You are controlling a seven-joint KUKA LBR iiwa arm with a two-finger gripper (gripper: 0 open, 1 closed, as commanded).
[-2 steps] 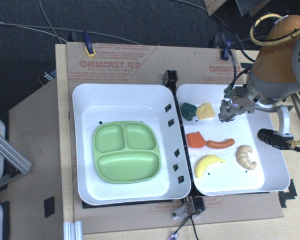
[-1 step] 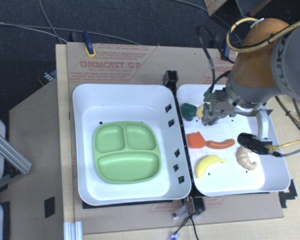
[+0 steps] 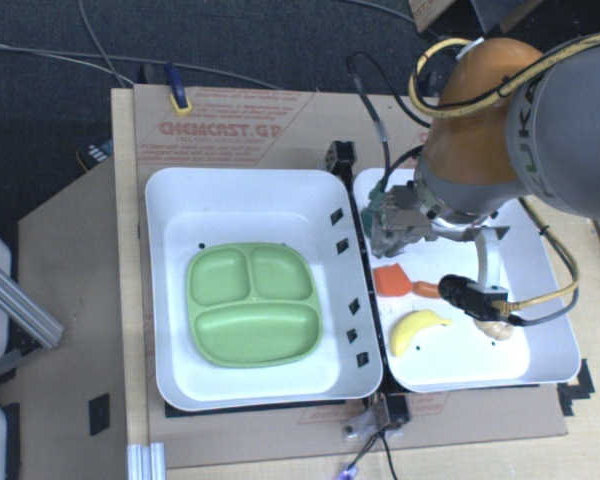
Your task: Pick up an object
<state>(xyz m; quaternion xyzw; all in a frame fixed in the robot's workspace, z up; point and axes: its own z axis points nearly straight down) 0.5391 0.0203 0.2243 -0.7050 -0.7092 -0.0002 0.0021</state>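
Cardboard-covered surface (image 3: pixel 230 128) carries two white bins, and the grey arm (image 3: pixel 500 98) leans over the right bin (image 3: pixel 540 358), setting the claw (image 3: pixel 392 230) low at that bin's inner wall. Whether the claw is wide or narrow, I cannot tell; nothing shows held in it. Well to the claw's far side, across the wall, the left bin (image 3: pixel 170 198) holds a green divided plate (image 3: pixel 252 303), lying flat. Just beside the claw, toward the front, lies an orange piece (image 3: pixel 392 281), probably the target. Beyond it sits a yellow banana (image 3: pixel 417 328). The wall close by could crowd a grasp.
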